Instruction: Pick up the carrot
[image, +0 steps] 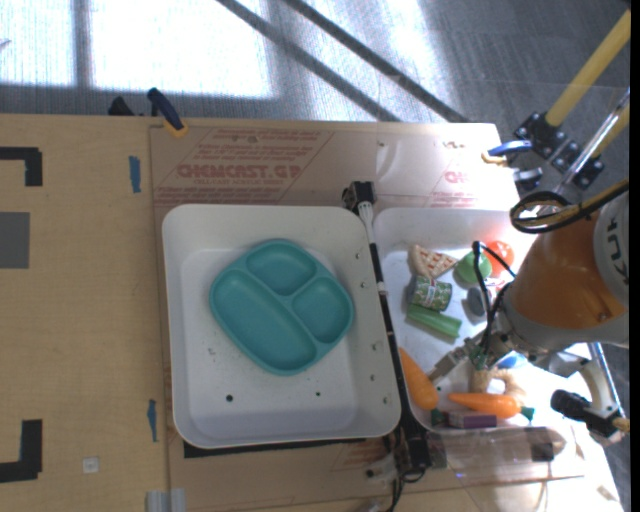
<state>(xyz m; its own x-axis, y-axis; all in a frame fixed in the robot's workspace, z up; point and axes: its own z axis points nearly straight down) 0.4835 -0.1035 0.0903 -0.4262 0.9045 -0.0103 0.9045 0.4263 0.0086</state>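
The carrot (486, 404), orange with a small green end, lies flat near the front of the right bin (395, 225). A second orange, tapered piece (418, 379) rests against that bin's left wall. My gripper (478, 353) reaches down into the right bin below the arm's orange band (562, 283). It hangs just above and slightly behind the carrot, over a small pale object (484, 379). Nothing visible is held in it.
The right bin also holds a sandwich wedge (432, 262), a green can (430, 293), a green stick (433, 321), a green pepper (470, 268), a red tomato (499, 252) and a purple item (468, 421). A teal divided plate (281, 305) sits in the left bin (190, 330).
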